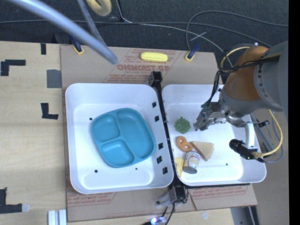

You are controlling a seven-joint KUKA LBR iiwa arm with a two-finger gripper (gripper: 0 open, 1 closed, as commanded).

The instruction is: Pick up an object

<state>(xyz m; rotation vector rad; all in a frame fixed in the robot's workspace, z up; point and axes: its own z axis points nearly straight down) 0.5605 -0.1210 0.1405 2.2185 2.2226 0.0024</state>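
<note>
Several small items crowd the right bin (pixel 234 172); I'd centre on the green broccoli piece (pixel 182 124) before descending. Whether my gripper (pixel 203 123) is open, I cannot tell.

left bin (pixel 75 139): divided plate (pixel 123 137) inside | right bin (pixel 243 170): broccoli (pixel 182 124) left of hand (pixel 202 123) (close)

Two white bins sit side by side on the worktop (pixel 28 125). The left bin (pixel 75 97) holds a blue divided plate (pixel 123 137). In the right bin (pixel 253 172), the hand (pixel 202 123) hangs just right of a green broccoli piece (pixel 182 124). Below the broccoli lies an orange ring (pixel 183 143), with a tan wedge (pixel 204 149) to its right and a small can (pixel 191 161) below both. A yellow corn cob (pixel 153 57) rests on cardboard (pixel 136 67) beyond the bins.
</note>
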